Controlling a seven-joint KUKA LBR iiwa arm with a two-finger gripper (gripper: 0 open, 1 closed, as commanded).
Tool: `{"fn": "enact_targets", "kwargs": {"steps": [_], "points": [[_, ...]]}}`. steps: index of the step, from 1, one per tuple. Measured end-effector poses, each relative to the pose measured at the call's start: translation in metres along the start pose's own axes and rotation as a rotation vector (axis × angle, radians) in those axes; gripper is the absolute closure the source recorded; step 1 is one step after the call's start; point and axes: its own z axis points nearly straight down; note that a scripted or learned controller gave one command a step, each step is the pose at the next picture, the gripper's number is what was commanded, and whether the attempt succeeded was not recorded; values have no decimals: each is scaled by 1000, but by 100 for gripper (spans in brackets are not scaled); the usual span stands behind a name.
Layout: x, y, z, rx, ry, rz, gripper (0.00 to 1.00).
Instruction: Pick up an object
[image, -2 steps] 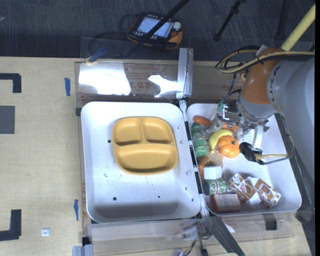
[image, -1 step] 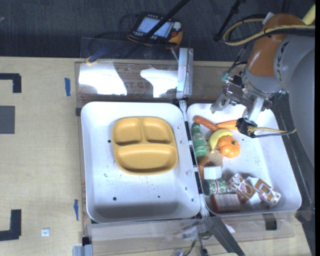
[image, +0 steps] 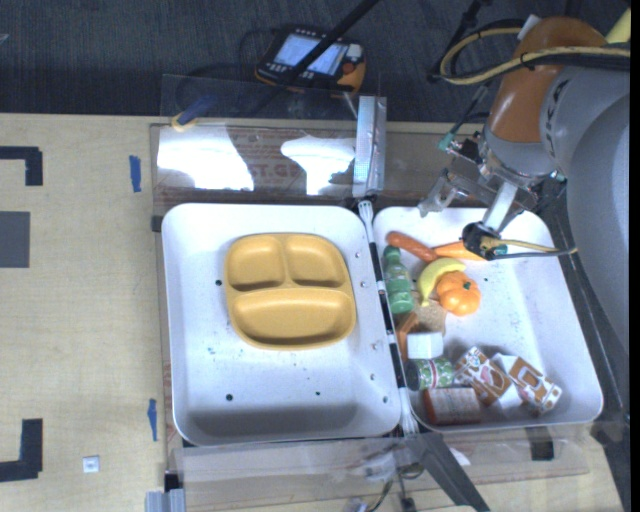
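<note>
The right bin (image: 560, 330) holds a heap of toy groceries. An orange carrot (image: 408, 243) lies at the far side, beside a yellow banana (image: 438, 272) and a round orange fruit (image: 459, 296) with a green stem. A green bottle (image: 398, 281) lies along the bin's left wall. Nearer the front are a white-capped container (image: 425, 346), a patterned carton (image: 512, 380) and a red-brown jar (image: 450, 404). My gripper (image: 464, 222) hangs over the bin's far edge, just above and right of the carrot and banana, with nothing visibly in it.
The left bin (image: 200, 380) bears a yellow divided plate (image: 290, 290). A clear upright divider (image: 369, 150) stands behind the seam between the bins. A yellow cable (image: 528, 248) trails from the gripper across the right bin. A handheld pendant (image: 305, 57) lies beyond the bench.
</note>
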Motion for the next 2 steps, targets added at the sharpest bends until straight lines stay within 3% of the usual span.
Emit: {"fn": "enact_targets", "kwargs": {"steps": [1,2], "points": [[0,0,0,0,0,0,0],[-69,-8,98,3,1,-324,0]]}}
